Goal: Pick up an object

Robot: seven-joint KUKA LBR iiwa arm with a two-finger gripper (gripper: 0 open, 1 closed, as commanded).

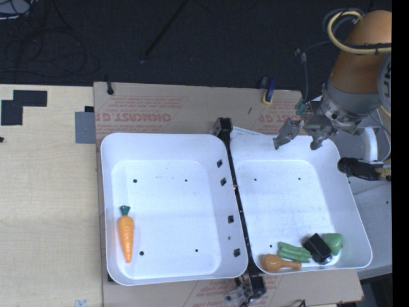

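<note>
So your gripper (pixel 299 138) hangs wide apart with nothing in it over the right bin's (pixel 348 194) far rim. Pickable stuff's bunched in that bin's near corner, probably slid there: green veg (pixel 294 252), black block (pixel 317 247), tan gourd (pixel 279 263).

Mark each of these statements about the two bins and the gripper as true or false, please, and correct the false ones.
1. A carrot lies in the left bin. True.
2. The carrot's green top points toward the near edge of the bench. False: the green top points away, toward the far side, and the orange tip points near.
3. The gripper hangs over the far edge of the right bin, with nothing between its fingers. True.
4. The black object lies in the far left corner of the right bin. False: it lies near the front right corner, beside the green items.
5. The gripper touches the carrot. False: they are far apart, over different bins.
</note>
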